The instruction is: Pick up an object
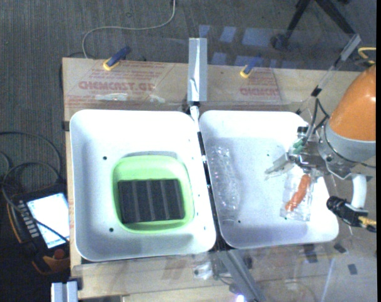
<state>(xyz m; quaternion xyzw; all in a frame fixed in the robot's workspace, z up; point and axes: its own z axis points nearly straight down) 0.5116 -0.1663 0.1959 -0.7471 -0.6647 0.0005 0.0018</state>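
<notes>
Orange object (pixel 296 194) in a clear wrapper lies in the right bin (pixel 253 231), near its right wall, just below the jaws. Arm (pixel 357 115) w/ orange band leans in over that bin's right rim, gripper (pixel 290 161) low over the floor; can't tell if jaws are spread or shut. 2 white shallow bins on the desk. Left bin (pixel 89 168) holds 1 green ribbed tray (pixel 152 194). Crinkly clear plastic (pixel 223 178) by right bin's left wall.

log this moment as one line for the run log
arm: over right bin | gripper: low, beside orange item in clear bag | grasp: none seen | clear bottle: right bin | green tray: left bin
</notes>
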